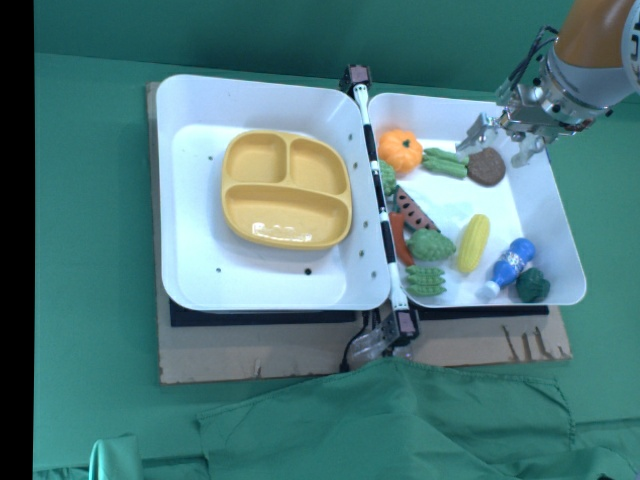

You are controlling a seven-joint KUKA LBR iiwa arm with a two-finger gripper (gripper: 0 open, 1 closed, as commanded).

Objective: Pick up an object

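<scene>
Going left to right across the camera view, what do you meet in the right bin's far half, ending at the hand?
Round orange toy pumpkin → long green toy bean pod → flat brown oval toy patty → the arm's hand, poised over the bin's far right part.

One fixed camera looks down at a slant from above the surface (90, 218), far enough to take in both bins (200, 108), left of the claw (505, 138).
</scene>
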